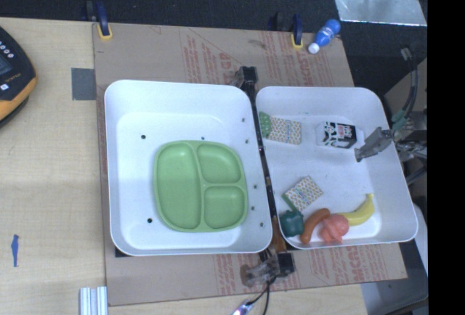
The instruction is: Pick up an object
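The right bin (378, 107) holds several small objects. A black-and-white carton (338, 134) lies near its far right, and a green-and-white packet (280, 129) lies at its far left. A patterned packet (304, 192) sits in the middle. Along the near wall lie a green pepper (292, 222), an orange sausage-shaped piece (315, 224), a pink lump (334, 228) and a yellow banana (360, 212). My gripper (368, 148) reaches in over the bin's right rim, just right of the carton, and I see nothing in it.
The left bin (131, 107) holds a green divided plate (200, 185). A blue-and-white bottle (324, 36) lies on the bench beyond the right bin. A yellow-and-black device (11, 78) sits at the far left. Clamps stand between the bins.
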Tool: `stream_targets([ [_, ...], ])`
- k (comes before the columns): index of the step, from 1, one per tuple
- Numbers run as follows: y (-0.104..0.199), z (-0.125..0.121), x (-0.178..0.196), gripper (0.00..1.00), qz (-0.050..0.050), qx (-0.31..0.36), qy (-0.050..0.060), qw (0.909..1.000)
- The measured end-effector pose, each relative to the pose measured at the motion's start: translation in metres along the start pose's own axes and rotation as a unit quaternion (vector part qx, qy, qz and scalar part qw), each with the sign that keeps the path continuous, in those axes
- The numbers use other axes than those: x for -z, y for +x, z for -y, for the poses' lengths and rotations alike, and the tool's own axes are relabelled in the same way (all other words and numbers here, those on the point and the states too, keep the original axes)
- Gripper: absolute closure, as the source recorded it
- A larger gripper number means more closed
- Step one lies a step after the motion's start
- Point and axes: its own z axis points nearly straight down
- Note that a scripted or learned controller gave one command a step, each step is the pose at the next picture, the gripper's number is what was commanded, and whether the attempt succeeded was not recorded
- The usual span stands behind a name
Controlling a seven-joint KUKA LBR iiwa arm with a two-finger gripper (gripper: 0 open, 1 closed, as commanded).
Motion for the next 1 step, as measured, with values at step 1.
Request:
stream_targets([
  [1,0.0151,-0.0986,-0.0433,0.0,0.001,0.0,0.0,1.0],
])
